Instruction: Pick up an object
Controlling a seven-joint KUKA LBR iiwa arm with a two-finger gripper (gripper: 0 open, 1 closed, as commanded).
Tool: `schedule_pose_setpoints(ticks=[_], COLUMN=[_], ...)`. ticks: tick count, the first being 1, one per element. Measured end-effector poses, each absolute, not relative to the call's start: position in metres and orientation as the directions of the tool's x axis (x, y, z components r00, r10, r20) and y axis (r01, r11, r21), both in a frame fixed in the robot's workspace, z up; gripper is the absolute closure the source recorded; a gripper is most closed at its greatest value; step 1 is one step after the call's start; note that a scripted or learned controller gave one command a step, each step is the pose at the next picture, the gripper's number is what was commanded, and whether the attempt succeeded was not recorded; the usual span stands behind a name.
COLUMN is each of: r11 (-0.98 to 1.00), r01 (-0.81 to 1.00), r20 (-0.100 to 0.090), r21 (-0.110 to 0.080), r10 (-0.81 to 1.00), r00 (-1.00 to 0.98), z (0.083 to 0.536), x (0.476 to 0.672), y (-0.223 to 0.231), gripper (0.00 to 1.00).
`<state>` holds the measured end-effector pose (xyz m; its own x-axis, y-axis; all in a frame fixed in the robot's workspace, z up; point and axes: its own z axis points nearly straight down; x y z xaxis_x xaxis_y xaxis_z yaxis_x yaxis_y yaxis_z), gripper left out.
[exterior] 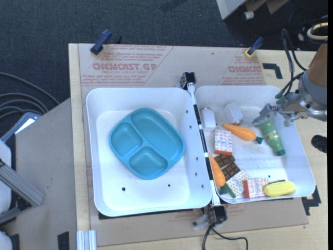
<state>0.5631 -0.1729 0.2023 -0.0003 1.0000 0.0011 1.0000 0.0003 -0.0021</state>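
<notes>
You see gripper (272, 114) poised directly over green bottle (272, 137), its fingers spread, nothing gripped. Bottle lies flat just right of orange carrot (240, 132) — reachable from above.

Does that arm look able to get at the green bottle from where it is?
Probably yes. The gripper hangs right at the top end of the green bottle, which lies in the open in the right bin, nothing piled on it. The carrot beside it lies apart.
</notes>
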Motion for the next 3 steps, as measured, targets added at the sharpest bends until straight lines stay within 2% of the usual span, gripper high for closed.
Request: schedule_pose_setpoints(ticks=[1,2,3], r11=[0.000,0.001,0.001], r01=[1.000,1.000,1.000], r20=[0.001,0.000,0.001], r21=[-0.001,0.001,0.001], r10=[1.000,1.000,1.000], r00=[0.000,-0.001,-0.001], z=[0.084,0.095,0.185], x=[0.591,0.592,0.580], y=[-0.155,-0.155,-0.077], gripper=[0.00,1.00,1.00])
